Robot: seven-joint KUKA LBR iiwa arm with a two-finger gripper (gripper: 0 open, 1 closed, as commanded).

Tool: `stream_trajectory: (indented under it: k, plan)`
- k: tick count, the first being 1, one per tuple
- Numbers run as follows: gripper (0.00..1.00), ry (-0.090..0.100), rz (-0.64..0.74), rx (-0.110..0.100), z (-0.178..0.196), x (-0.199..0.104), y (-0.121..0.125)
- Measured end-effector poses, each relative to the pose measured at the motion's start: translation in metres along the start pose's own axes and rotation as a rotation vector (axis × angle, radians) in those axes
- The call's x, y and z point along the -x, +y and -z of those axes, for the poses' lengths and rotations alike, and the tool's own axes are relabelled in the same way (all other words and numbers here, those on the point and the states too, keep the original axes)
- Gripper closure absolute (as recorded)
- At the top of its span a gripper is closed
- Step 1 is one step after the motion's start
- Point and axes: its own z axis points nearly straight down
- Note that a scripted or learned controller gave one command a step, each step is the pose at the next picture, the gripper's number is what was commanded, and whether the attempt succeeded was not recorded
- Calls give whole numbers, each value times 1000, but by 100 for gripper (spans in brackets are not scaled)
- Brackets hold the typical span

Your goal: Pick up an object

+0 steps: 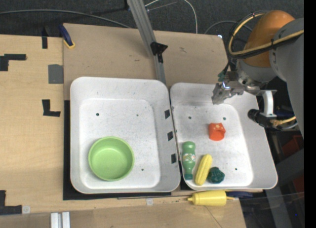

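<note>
The right bin (247,118) holds an orange-red object (216,131) near its middle. Along its front edge lie a green bottle-shaped toy (188,157), a yellow corn-like piece (202,169) and a dark green lump (216,175). A light green bowl (111,158) sits in the front left of the left bin (118,98). My gripper (220,95) hangs over the back edge of the right bin, well behind the orange-red object and apart from it. Nothing shows between its fingers.
A yellow bottle (210,198) lies on the bench just in front of the right bin. A grey metal pole (140,15) slants down to a clamp at the bins' back junction. Cables loop behind the arm at the upper right.
</note>
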Motion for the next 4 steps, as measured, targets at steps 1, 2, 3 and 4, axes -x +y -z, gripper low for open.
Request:
stream_trajectory:
  k: [1, 2, 3, 4]
  plan:
    - [100, -1, -1, 0, 60, 8, 0]
    - [100, 1, -1, -3, 81, 8, 1]
    - [100, 2, 4, -6, 80, -45, -4]
    - [100, 3, 5, -5, 87, -101, -1]
